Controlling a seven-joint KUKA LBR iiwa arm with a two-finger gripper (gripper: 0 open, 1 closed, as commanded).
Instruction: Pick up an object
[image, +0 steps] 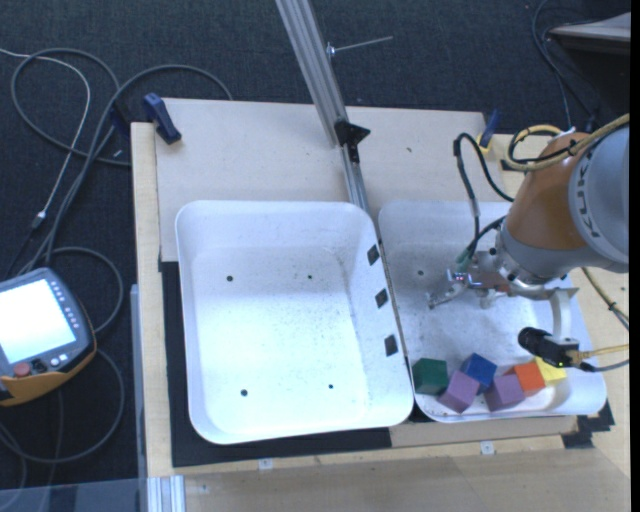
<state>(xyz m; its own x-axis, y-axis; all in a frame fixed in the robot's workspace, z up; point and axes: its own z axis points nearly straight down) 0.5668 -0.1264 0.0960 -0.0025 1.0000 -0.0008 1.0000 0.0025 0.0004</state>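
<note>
Blocks (480, 380) lay bunched along the right bin's (420, 240) front edge; gripper (445, 293) hovered behind them, nothing held, finger state impossible to tell.

White speckled bins (280, 330) hold green (431, 376), blue (480, 369), purple (461, 390), orange (530, 377) and yellow (553, 373) blocks.

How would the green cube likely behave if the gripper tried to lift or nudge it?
The green cube looks rigid with flat faces, so it should probably slide, not roll. It sits beside the purple cube near the right bin's front wall, so a push may jam or shift its neighbour. It seems small and likely light. The gripper is above the bin floor, apart from it.
</note>
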